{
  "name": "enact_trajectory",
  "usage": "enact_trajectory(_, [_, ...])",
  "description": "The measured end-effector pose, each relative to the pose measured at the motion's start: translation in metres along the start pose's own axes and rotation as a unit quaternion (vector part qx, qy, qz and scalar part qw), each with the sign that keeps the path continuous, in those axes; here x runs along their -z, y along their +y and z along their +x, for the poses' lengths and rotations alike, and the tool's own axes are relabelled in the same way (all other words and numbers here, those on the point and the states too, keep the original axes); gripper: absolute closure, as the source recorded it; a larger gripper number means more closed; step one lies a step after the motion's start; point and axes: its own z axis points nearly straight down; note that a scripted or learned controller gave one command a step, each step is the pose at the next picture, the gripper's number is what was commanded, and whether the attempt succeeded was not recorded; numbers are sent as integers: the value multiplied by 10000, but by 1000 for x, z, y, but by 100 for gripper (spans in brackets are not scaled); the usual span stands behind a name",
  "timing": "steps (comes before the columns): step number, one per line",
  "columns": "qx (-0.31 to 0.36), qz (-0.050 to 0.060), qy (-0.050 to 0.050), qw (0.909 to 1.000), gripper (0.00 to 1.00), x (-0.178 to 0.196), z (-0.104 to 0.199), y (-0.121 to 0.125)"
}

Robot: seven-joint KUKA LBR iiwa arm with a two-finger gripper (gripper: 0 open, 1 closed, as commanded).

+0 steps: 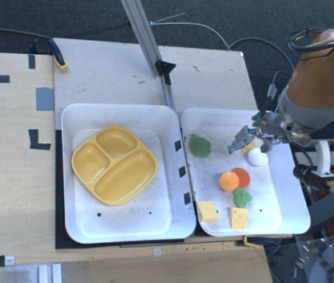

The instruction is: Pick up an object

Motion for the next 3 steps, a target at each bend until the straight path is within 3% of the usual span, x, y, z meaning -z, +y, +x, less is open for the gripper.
enact_trajectory(1, [-14,41,0,10000,0,-93,-18,-1])
enact_trajectory(2, [-15,-13,-13,10000,0,-169,-57,28])
enact_trajectory(3, [-4,-12,-8,10000,0,-167,-56,28])
